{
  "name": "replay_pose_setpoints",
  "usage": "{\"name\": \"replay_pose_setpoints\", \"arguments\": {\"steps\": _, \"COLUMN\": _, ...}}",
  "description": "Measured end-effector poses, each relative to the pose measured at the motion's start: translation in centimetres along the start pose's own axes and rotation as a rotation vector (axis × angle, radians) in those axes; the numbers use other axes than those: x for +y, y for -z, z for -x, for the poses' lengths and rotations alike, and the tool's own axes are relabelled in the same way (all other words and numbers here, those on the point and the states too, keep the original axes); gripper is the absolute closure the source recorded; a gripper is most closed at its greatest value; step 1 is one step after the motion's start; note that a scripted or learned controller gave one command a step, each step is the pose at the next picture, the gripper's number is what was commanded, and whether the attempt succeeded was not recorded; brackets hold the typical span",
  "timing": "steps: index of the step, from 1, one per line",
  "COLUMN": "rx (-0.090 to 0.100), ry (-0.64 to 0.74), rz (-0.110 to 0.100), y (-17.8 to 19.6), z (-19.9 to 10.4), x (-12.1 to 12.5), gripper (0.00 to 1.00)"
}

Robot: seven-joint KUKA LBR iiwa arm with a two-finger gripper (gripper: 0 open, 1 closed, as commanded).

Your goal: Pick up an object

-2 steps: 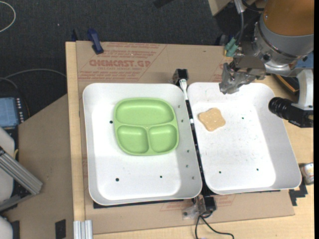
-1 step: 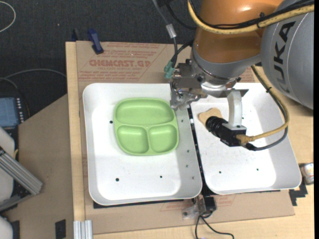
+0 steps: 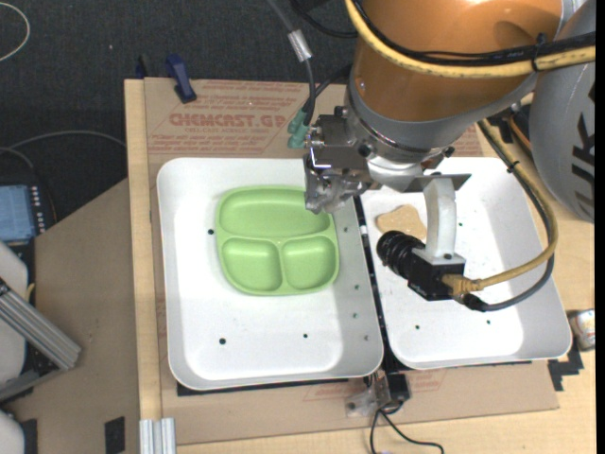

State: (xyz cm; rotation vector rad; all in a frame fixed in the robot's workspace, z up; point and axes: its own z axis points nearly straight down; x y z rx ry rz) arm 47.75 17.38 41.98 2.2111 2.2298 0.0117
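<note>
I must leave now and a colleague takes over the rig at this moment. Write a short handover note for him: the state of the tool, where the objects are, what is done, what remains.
Tool: low over the right edge of the green divided plate, at the wall between the two bins. Open or shut cannot be told, and nothing is seen held in it.
Objects: the green plate lies flat in the left bin. A tan flat piece lies in the right bin, partly hidden by the arm's black fitting.
Done: no pick is visible.
Left: grasp one object and lift it.

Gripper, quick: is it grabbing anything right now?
Gripper: at the green tray's right rim in the left bin; open or closed cannot be told, and no object is seen in it.
</note>
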Motion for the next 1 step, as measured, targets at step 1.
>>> {"name": "replay_pose_setpoints", "arguments": {"steps": 1, "rx": -0.005, "ry": -0.015, "rz": -0.008, "y": -0.36, "z": 7.47, "x": 0.12, "gripper": 1.0}}
